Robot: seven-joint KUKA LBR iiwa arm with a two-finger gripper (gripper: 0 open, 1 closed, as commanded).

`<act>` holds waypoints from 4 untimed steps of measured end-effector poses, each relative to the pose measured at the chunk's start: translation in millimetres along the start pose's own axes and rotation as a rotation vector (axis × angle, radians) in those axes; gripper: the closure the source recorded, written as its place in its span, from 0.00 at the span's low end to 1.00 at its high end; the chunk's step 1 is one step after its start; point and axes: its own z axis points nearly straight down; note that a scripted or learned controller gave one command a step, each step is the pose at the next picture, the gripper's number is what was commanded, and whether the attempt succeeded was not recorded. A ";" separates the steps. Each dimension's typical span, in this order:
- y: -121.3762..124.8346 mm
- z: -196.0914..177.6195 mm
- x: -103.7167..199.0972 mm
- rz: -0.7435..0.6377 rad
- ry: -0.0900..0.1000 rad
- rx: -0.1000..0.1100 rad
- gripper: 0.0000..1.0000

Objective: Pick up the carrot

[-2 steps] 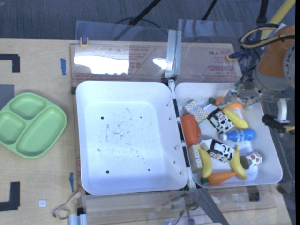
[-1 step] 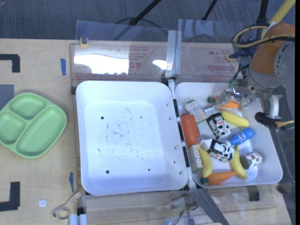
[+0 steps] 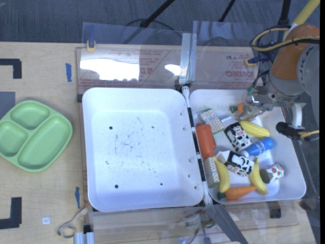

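Carrot [image 3: 240, 192] lies at near edge of right bin [image 3: 297, 179], touching 2 of 3 bananas [image 3: 222, 174], w/ a cow-print block [image 3: 239, 163] just behind. Orange cylinder [image 3: 205, 139] sits by the divider. Gripper [image 3: 252, 104] hangs over far end, arm entering from right; finger state cannot be told. Left bin [image 3: 137, 146] beside.

Bright, even overhead light washes the two white bins [image 3: 137, 98] nearly flat, with faint shadows under the toys. Strong glare streaks the clear plastic panel [image 3: 109, 67] behind the left bin. The picture is soft and slightly grainy, blurriest along the bottom edge
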 end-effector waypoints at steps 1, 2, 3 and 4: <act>2.1 7.2 -10.6 0.137 -0.004 -0.012 1.00; 1.6 6.2 -11.2 0.137 -0.003 -0.009 0.00; 3.7 -42.0 34.6 -0.005 -0.012 -0.044 0.00; 3.7 1.6 75.6 -0.055 -0.016 -0.045 0.00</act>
